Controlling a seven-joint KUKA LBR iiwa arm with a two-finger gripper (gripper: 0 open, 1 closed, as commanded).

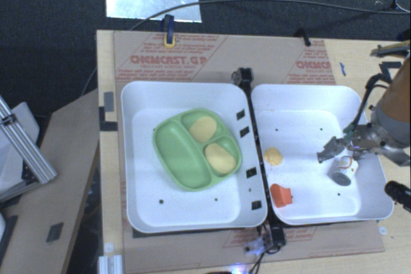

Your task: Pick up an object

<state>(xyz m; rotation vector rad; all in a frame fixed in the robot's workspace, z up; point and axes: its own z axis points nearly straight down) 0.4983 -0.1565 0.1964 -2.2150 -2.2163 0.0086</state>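
The right bin (302, 99) holds a small yellow piece (273, 156), an orange-red block (281, 195) near the front wall, and a white cup-like object (343, 170) lying on its side. My gripper (335, 149) hangs low at the right side of this bin, its dark fingers just above and left of the white cup. The arm comes in from the right edge. Nothing shows between the fingers.
The left bin (141, 106) carries a green divided plate (173, 157) with two yellow food pieces (204, 128) (219, 157) in its right compartments. Black clips run along the seam between the bins. Brown cardboard lies under both.
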